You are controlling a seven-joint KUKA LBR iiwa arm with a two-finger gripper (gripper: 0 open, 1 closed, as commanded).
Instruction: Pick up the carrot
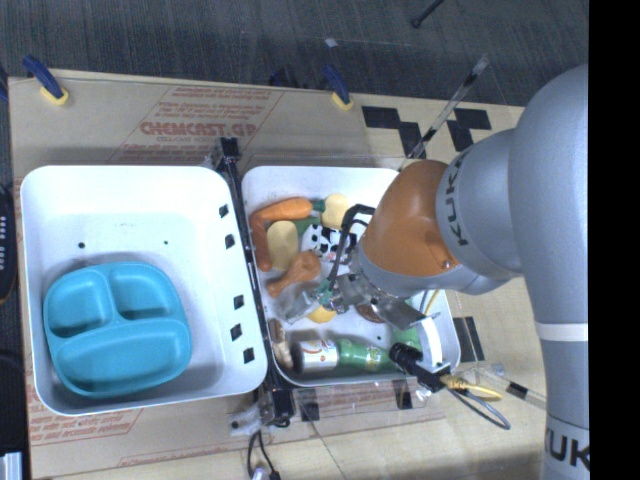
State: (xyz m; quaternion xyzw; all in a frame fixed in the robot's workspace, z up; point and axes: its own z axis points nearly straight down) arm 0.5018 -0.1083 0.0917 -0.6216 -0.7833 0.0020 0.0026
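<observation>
From above, the carrot point(284, 209) lies near the far edge of the right bin point(446, 339), among other toy foods. The pincer point(330, 290) hangs low over the clutter in the bin's middle, close to a green bottle point(350, 354); its opening cannot be told. A blue tray point(115, 326) sits in the left bin point(120, 198).

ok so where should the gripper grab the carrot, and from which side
Probably the carrot's middle, from straight above. It lies flat near the right bin's far wall, long axis running left to right, so the fingers should close across its width. Neighbouring items crowd its near side.
</observation>
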